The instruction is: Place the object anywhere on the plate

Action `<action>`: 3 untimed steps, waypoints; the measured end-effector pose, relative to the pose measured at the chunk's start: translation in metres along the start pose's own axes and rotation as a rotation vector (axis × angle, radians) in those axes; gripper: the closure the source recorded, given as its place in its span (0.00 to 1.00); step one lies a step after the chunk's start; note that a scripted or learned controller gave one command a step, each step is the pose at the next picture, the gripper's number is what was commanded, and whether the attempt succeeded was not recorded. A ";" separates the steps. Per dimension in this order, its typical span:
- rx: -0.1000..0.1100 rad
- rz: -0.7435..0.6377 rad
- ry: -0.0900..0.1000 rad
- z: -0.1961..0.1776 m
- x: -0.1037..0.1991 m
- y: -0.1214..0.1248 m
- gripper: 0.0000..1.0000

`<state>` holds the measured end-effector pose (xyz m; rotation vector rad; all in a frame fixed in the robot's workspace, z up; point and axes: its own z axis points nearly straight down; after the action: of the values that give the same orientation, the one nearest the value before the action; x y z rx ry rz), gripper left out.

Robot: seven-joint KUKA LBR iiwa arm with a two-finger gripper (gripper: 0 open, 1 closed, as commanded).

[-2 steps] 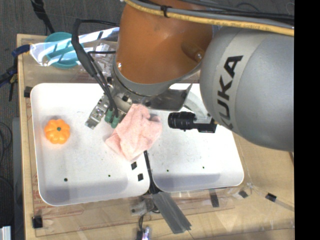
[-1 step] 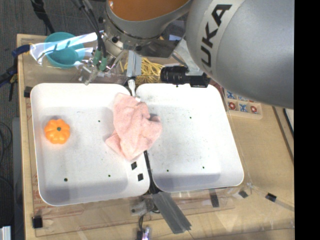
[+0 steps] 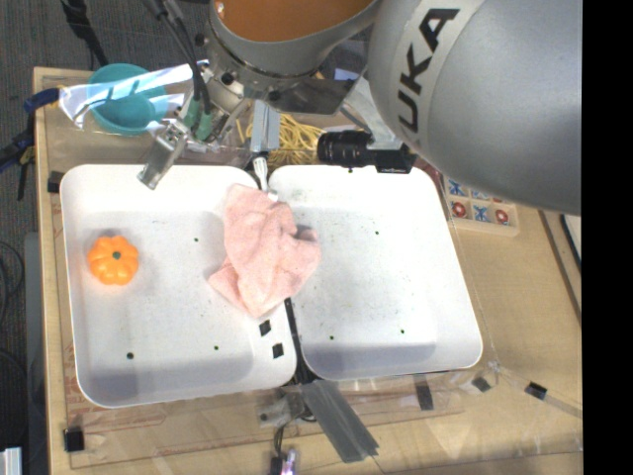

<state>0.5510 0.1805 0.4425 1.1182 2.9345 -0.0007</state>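
Tool (image 3: 259, 171) tip touching pink cloth (image 3: 265, 250), fingers hidden by arm (image 3: 396, 47)

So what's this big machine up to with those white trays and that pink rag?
A large grey robot arm with an orange band reaches in over two shallow white bins. Its gripper sits at the top of a crumpled pink cloth, which drapes across the seam between the bins. Whether it actually grips the cloth is not clear from here. A small orange toy pumpkin lies alone in the left bin, away from the arm.
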 end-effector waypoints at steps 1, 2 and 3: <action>0.006 0.142 0.002 0.189 0.025 0.025 0.00; 0.007 0.139 0.002 0.179 0.024 0.025 1.00; 0.005 0.167 0.003 0.276 -0.053 0.010 1.00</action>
<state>0.5980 0.1526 0.1667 1.3602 2.8351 -0.0071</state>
